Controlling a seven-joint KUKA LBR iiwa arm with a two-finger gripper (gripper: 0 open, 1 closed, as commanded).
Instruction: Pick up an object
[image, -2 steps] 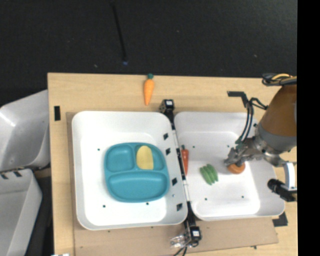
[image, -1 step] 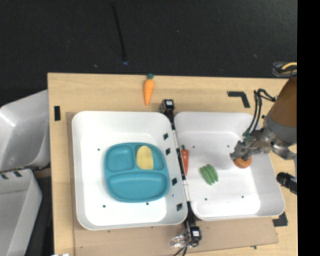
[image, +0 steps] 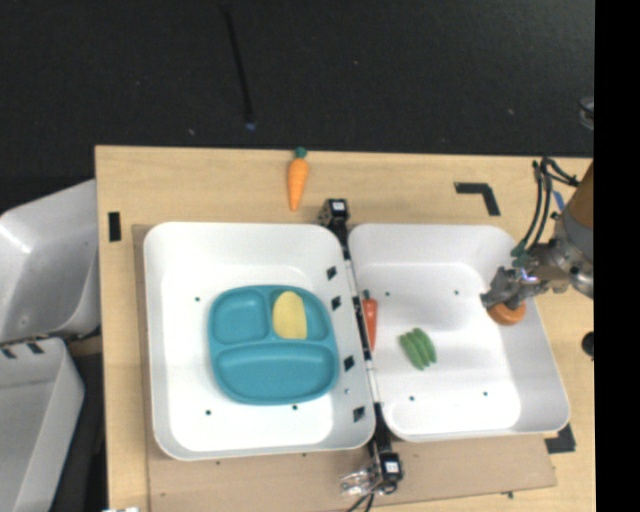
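We see 2 white bins on the worktop (image: 120, 180). The left bin (image: 170, 400) holds a blue tray (image: 250, 370) with a yellow item (image: 290, 316). The right bin (image: 500, 400) holds a green object (image: 419, 348) and a red one (image: 370, 320) by the divider. At right, the claw (image: 505, 295) hangs over an orange object (image: 510, 314). A carrot (image: 297, 179) lies on the worktop above.

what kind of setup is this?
Likely a robot grasping test bench: two white bins side by side on a wooden bench, toy food like a carrot, and an arm's pincer.
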